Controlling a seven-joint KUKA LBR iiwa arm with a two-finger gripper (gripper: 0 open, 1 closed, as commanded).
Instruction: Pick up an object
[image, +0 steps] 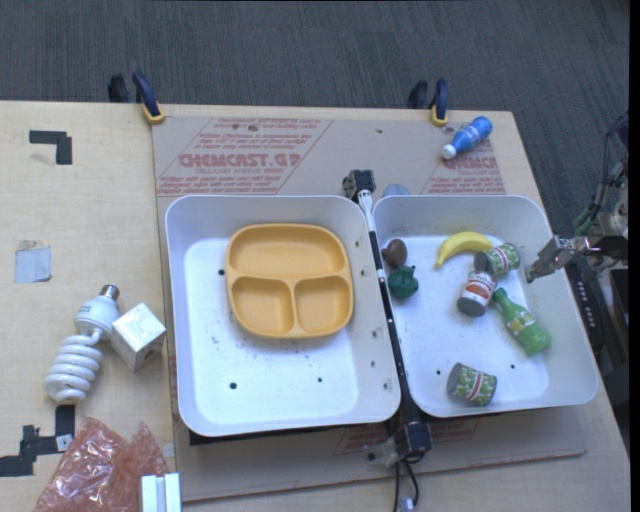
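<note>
A spiral light bulb and a white cube lie touching at the frame's left. A blue-and-white bottle rests upper right, and crinkled reddish plastic sits lower left.

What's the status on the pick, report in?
Claw at right bin's right rim, nothing between its fingers. Banana, cans and green bottle lie untouched in that bin. Nothing blocking the approach.

One fixed camera looks down at a slant from above the bench — far enough back to take in both white bins whole, the left bin and the right bin side by side. The brown board beneath them and the pale benchtop reach toward the frame's edges.
</note>
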